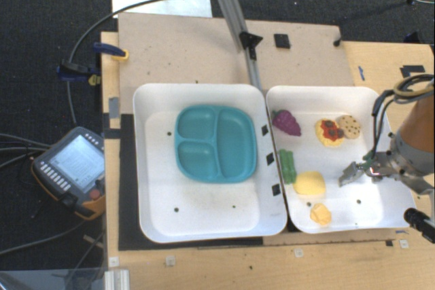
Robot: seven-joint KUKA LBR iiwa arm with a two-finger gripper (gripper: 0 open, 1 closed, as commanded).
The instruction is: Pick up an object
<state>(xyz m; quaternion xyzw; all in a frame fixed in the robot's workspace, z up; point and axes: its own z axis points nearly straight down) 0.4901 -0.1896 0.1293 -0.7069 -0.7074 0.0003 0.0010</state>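
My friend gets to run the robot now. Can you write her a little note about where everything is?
Gripper: low over the right bin, near its right side, with nothing between its fingers.
Toys in the right bin: purple grapes, pizza slice, cookie, green piece, big yellow piece and small yellow piece.
The left bin holds a teal divided plate.
Done: nothing picked up yet.
Left: grab one toy. The big yellow piece looks closest.
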